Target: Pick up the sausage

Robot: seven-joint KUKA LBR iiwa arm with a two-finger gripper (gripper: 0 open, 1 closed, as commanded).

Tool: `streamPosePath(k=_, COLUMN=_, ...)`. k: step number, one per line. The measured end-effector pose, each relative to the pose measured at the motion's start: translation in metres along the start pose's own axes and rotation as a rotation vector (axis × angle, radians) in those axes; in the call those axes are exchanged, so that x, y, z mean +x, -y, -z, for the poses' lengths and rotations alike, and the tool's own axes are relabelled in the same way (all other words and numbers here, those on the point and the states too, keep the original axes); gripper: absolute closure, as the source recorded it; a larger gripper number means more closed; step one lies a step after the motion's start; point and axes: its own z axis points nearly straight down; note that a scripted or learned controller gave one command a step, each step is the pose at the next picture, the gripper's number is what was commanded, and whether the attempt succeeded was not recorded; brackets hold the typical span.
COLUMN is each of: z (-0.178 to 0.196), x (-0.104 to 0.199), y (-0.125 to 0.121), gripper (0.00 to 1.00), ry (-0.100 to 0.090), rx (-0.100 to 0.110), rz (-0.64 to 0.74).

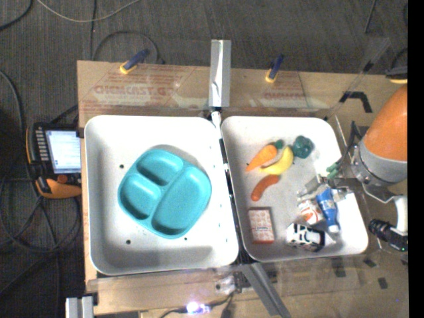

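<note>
Lying on the floor of the right bin [232, 177], the sausage [264, 186] is an orange-red curved piece, well apart from the jaws [324, 181] and off to their left in the camera view, a little lower in the frame. Just above the sausage sit a banana [281, 161] and a carrot [262, 156], touching each other, with a dark green round item [303, 146] beside the banana, all up and to the left of the jaws. Below the sausage lies a small brown packet [261, 224]. Directly beneath the jaws are a blue tube [328, 211] and an orange-and-white item [309, 212], and lower still a black-and-white object [305, 236]. Whether the jaws are spread or pressed together cannot be told; clutter hides them. Nothing shows between them. Far to the left of the jaws, the left bin [96, 177] holds a teal divided plate [165, 191]. Both bins rest on the tabletop [165, 91].
</note>
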Motion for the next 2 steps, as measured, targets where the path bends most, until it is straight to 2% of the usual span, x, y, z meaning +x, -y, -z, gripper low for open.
streamPosePath(k=1, z=-0.059, x=0.031, y=-0.031, gripper=0.0, ry=-0.002, rx=-0.001, rz=0.181)
streamPosePath(k=2, z=-0.099, x=0.073, y=-0.098, gripper=0.0, ry=0.004, rx=-0.02, rz=0.106)
